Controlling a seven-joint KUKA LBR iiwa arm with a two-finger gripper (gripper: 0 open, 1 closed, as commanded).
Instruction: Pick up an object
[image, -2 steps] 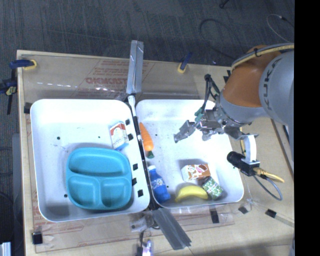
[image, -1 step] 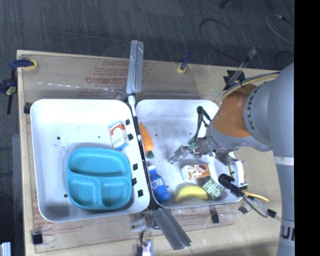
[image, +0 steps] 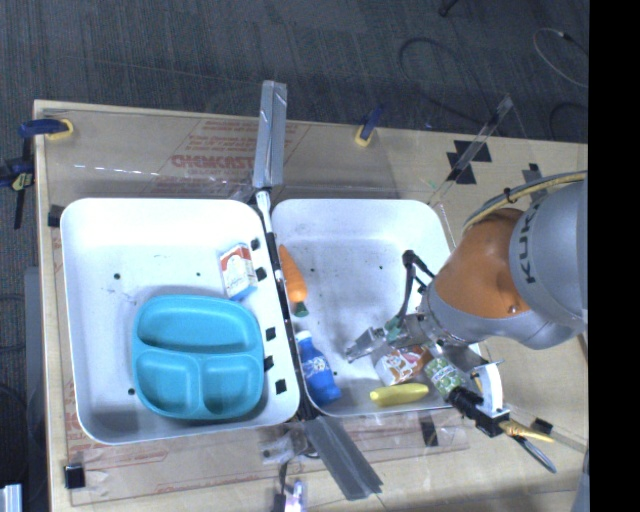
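**A:** Down in the right bin's (image: 352, 222) near corner, your gripper (image: 372, 343) hangs over the snack packet (image: 400, 364), banana (image: 400, 394) alongside.

**B:** Can't tell how it's set, so don't count on a hold.

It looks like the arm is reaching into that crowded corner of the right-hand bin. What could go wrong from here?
The gripper is low beside a tight cluster: a banana, a packet and a small bottle. It might catch two things together, or shove them against the bin wall and come up with nothing.

Bench (image: 400, 150); two white bins (image: 90, 300) (side by side)
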